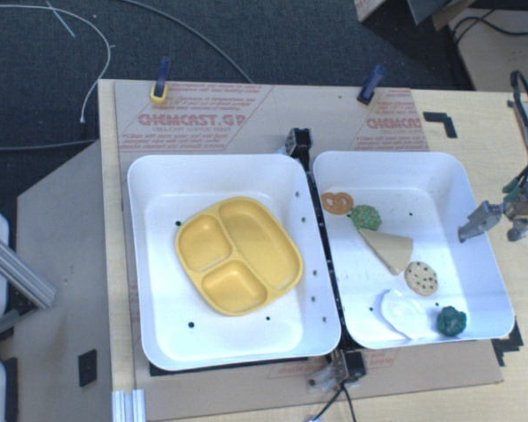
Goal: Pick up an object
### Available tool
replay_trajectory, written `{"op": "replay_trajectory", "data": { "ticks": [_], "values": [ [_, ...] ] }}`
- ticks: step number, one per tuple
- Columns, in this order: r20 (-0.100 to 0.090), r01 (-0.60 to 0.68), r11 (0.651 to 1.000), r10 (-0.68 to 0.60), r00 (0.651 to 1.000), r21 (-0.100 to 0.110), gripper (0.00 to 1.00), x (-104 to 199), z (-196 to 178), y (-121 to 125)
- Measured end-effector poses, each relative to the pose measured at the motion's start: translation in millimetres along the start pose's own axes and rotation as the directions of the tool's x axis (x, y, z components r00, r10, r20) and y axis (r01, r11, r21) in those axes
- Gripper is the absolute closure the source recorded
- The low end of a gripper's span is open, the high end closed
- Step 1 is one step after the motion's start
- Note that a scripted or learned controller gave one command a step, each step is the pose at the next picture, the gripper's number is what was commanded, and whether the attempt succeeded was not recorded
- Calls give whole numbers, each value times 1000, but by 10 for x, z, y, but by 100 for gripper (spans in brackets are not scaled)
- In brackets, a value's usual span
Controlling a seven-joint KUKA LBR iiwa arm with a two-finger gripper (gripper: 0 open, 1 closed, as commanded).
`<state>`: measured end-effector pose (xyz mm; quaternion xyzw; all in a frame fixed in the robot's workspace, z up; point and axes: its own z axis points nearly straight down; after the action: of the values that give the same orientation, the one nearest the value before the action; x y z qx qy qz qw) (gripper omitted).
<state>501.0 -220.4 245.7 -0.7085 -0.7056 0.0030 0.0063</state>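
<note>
The right bin [440, 176] holds several small items. A brown pretzel [337, 203] and a green broccoli piece [365, 216] lie at its far left. A pale cheese wedge [389, 249] and a speckled cookie [421, 278] sit in the middle. A white flat piece [400, 313] and a dark green lump [451, 321] lie by the near wall. My gripper [497, 227] hangs at the bin's right rim, open, with nothing between its fingers. It is well to the right of the cookie.
The left bin [150, 236] holds a yellow three-compartment tray [238, 253]. A black clamp [298, 141] sits between the bins at the back, and blue clips [161, 86] [370, 84] hold the board's far edge. Cables run at the right edge.
</note>
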Motion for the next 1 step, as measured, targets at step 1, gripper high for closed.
{"op": "replay_trajectory", "data": {
  "ticks": [1],
  "values": [
    [4,4,1000,-4,1000,-12,0,8,-65,26]
  ]
}}
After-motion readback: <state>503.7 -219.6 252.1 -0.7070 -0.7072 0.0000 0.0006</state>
